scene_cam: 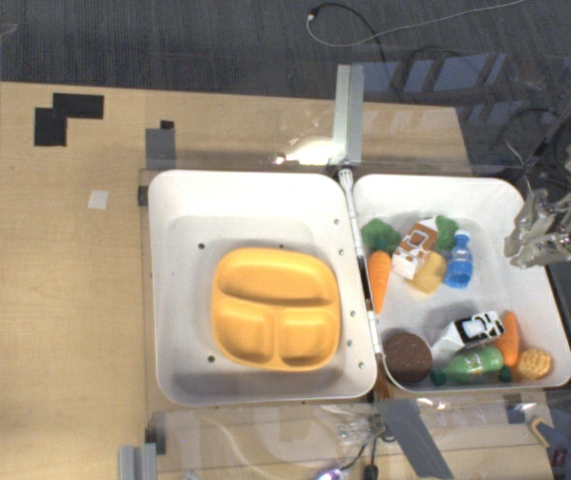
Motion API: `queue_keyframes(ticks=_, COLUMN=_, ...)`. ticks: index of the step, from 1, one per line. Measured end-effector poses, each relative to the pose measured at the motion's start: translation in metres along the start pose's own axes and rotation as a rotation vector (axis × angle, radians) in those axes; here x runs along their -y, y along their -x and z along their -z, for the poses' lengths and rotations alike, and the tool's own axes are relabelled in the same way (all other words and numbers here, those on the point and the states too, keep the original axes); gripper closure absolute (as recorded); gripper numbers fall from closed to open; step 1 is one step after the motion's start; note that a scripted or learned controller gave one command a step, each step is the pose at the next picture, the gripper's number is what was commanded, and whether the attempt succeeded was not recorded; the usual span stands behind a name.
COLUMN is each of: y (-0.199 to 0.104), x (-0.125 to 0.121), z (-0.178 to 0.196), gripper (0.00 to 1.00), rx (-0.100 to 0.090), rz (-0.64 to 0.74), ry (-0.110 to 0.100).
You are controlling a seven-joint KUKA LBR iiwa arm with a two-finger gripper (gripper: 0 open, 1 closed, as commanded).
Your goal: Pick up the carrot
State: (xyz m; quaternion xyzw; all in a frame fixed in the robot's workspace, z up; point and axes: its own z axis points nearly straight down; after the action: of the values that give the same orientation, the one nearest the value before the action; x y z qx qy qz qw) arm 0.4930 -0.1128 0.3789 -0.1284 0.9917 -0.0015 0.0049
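Tapered orange carrot (378,279) against right bin's (535,298) left wall; metal gripper's (543,243) grip state unclear

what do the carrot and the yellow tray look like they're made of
Carrot: probably moulded plastic toy food, given its uniform orange colour and smooth, even surface. Yellow tray: likely rigid plastic with a satin finish, going by its rounded moulded compartments and soft highlights.
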Motion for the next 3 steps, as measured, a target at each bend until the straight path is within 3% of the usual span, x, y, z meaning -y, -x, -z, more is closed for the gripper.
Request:
queue_keyframes(ticks=1, y=-0.012, x=0.076, z=-0.038, gripper=1.0, rx=-0.002, rz=0.123, ry=0.0)
queue_keyframes(ticks=2, y=-0.022, x=0.09, z=-0.096, gripper=1.0, rx=-0.002, rz=0.289, ry=0.0)
queue_keyframes(ticks=3, y=0.035, x=0.033, z=-0.156, gripper=1.0, rx=-0.001, rz=0.402, ry=0.003)
